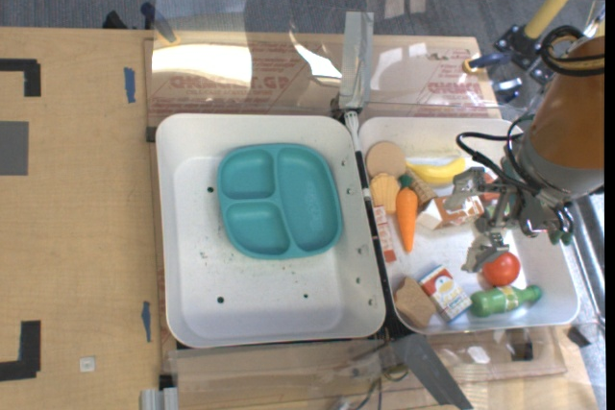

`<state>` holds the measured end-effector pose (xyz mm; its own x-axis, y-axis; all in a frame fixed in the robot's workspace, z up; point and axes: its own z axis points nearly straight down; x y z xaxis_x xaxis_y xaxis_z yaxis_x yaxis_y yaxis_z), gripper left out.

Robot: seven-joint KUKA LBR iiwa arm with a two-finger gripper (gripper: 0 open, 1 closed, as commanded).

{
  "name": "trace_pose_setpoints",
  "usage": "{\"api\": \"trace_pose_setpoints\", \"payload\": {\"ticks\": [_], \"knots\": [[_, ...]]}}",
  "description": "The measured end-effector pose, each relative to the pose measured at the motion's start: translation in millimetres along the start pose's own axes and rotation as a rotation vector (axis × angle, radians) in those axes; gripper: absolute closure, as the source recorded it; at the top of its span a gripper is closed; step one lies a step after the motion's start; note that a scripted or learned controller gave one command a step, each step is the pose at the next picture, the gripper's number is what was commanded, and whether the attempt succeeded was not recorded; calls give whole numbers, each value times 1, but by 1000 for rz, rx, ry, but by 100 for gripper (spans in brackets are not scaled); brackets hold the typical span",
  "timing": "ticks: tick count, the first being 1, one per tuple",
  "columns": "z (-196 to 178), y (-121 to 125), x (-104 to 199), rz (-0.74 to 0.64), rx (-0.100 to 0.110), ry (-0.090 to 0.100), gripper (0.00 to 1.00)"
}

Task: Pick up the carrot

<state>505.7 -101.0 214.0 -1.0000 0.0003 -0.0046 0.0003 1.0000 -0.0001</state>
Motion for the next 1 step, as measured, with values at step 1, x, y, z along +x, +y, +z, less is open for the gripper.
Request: {"api": "trace_pose_setpoints", "payload": {"ticks": [1], "knots": [[30,64,-37,-135,-3,0,0]]}}
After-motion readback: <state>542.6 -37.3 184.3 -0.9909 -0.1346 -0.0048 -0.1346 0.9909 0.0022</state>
